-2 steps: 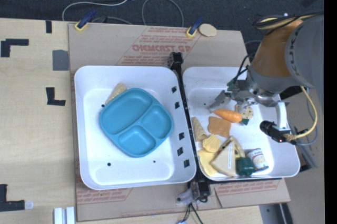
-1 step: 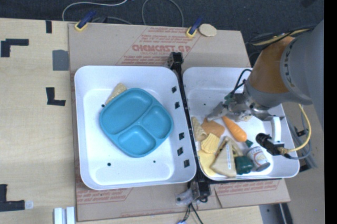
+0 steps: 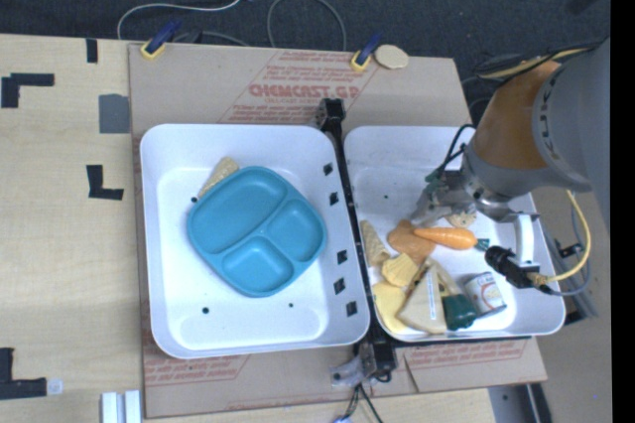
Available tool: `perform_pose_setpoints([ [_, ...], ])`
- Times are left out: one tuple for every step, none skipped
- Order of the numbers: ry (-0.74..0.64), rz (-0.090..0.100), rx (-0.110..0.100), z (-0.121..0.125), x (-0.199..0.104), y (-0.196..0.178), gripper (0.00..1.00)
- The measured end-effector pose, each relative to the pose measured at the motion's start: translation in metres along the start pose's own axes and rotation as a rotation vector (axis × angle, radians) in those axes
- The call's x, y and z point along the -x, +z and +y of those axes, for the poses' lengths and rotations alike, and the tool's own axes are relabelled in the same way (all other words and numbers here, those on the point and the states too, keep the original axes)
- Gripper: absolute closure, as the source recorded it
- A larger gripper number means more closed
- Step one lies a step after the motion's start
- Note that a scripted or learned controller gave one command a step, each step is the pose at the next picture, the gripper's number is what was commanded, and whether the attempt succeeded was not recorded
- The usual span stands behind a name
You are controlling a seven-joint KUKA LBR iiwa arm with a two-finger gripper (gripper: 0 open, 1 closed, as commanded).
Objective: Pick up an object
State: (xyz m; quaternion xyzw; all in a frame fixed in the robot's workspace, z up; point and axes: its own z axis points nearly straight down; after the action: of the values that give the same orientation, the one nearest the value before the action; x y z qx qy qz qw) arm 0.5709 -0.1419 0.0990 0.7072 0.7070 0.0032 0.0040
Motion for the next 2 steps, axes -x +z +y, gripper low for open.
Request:
perform_pose_setpoints([
  [0.000, 0.000, -0.001, -0.001, 0.000, 0.001, 0.00],
  [0.001, -0.006, 0.002, 0.040, 0.061, -0.104, 0.00],
])
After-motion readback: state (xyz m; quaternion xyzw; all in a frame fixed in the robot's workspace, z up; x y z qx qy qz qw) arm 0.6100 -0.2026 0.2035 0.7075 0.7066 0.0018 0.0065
